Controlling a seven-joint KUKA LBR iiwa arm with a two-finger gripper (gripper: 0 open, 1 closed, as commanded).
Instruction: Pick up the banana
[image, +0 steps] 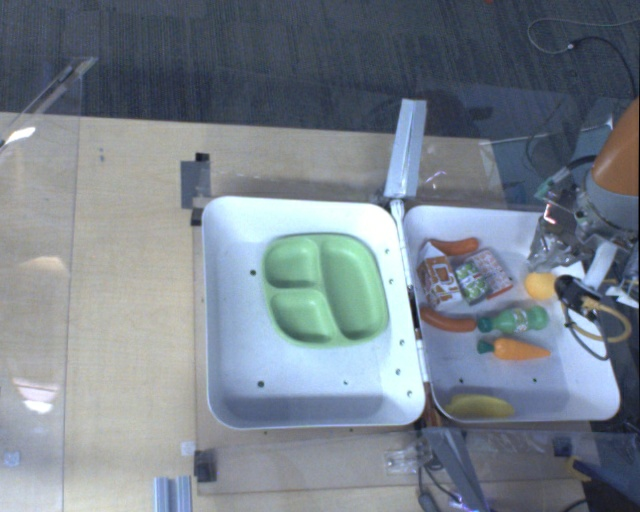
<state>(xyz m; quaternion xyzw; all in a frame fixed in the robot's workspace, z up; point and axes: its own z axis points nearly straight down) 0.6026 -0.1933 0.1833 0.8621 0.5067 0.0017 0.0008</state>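
While the green tray (326, 287) sits alone in the left bin (235, 385), the banana (481, 405) lies at the right bin's (597, 398) near edge, probably light, smooth and slightly soft, so I'd take it across its middle. My gripper (556, 252) hovers well apart at the far right; open or closed, I can't tell.

Light wooden bench (100, 300), dark carpeted floor (250, 50) beyond, cables (575, 40) top right
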